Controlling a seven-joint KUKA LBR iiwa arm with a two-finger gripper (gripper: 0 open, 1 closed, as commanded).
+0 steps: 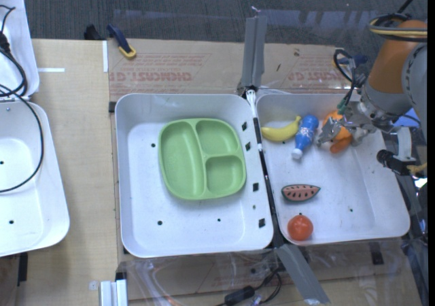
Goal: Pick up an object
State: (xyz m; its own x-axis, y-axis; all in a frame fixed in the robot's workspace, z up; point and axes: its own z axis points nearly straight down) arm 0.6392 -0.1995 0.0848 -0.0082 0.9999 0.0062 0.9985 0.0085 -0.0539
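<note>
Two white bins (136, 230) sat on the desk; at right, the gripper (338, 132), grip state unclear, met an orange toy (338, 143); lifting would follow.

Bright, even overhead light, soft shadows, mild glare on the white bins (129, 162), and a sharp picture.

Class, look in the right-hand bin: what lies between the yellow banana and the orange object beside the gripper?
In the camera view, a blue and white plastic bottle lies between the yellow banana and the orange object.
</note>
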